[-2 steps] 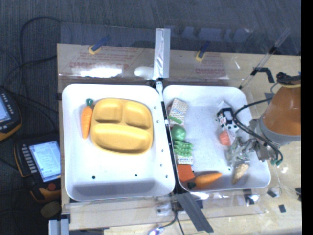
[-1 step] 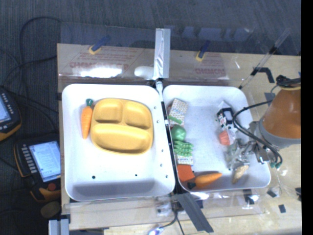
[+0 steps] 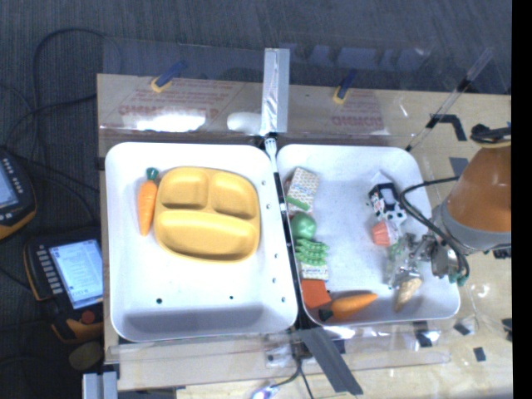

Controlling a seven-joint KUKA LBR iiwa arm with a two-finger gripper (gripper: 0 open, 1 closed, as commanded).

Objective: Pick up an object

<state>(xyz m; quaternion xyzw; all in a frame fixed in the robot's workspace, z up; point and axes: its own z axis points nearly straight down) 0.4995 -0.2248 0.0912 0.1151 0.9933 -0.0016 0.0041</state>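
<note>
Here the tool (image 3: 405, 266) hangs above a tan object (image 3: 406, 290) (right bin (image 3: 353, 160)).

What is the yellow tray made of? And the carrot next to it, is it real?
The yellow tray looks like moulded plastic: smooth, even colour, rounded compartments, a soft sheen. The carrot beside it in the left bin is probably a plastic toy, since its orange is very uniform and its green top looks stubby and solid.

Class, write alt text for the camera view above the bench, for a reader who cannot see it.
A grey robot arm reaches from the right into the right white bin, its gripper low among small toy foods. The left white bin holds a yellow divided tray with a toy carrot beside it.
</note>
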